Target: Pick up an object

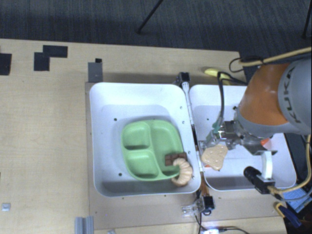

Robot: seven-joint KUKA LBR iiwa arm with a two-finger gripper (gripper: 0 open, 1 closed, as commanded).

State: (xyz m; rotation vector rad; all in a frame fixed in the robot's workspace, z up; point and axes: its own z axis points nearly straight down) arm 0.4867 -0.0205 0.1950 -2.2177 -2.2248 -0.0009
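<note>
1. In the left bin (105, 130) a green divided tray (146, 147) lies flat. At its near right corner sit a small brown block (171, 159) and a pale curled pastry, a croissant (183, 172), which overhangs the tray's rim. Nothing in this bin is being handled.

2. Between the bins runs the shared divider. Just right of it, in the right bin (204, 99), a tan, flat slice of toast (215, 157) lies on the bin floor close to the divider, on the near side.

3. The gripper (219, 136) hangs directly over the far edge of the toast, with the grey and orange arm (265, 99) coming in from the right. Metal parts at the wrist hide the tips, so whether they are spread or pressed together cannot be told, and no object is seen between them.

4. Judged progress: the approach looks made, with the toast the likely target. The grasp itself is unconfirmed, and the toast seems to rest on the bin floor. Closing on it and lifting clear is left.
</note>
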